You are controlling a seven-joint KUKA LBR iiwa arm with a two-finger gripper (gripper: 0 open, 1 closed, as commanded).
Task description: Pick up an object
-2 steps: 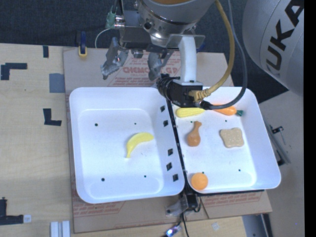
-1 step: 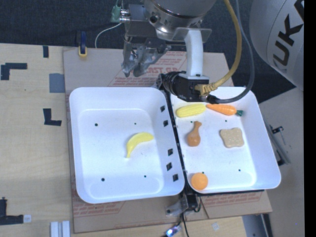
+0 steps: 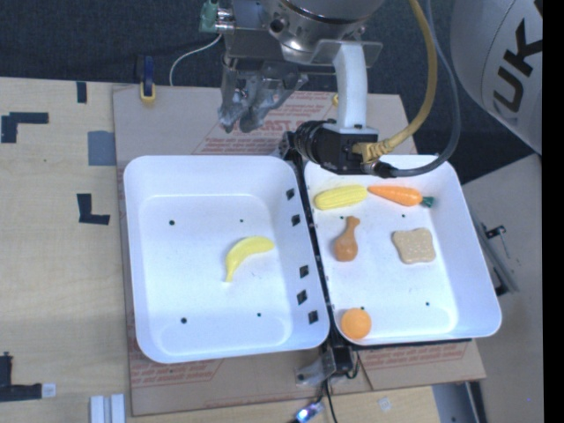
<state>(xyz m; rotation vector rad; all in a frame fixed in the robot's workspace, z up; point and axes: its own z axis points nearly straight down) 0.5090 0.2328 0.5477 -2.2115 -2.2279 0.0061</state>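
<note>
My gripper (image 3: 247,113) hangs high above the bench, over the far edge of the left bin (image 3: 141,236), with nothing between its fingers. A yellow banana (image 3: 244,254) lies in the left bin, right of its middle. In the right bin (image 3: 467,263) are a corn cob (image 3: 339,197), a carrot (image 3: 397,196), a brown chicken drumstick (image 3: 346,240), a slice of toast (image 3: 413,246) and an orange (image 3: 355,323) at the near edge.
The two bins meet at a ridge with black clips (image 3: 304,263). Brown cardboard (image 3: 176,122) lies under the bins, with the pale bench top to the left.
</note>
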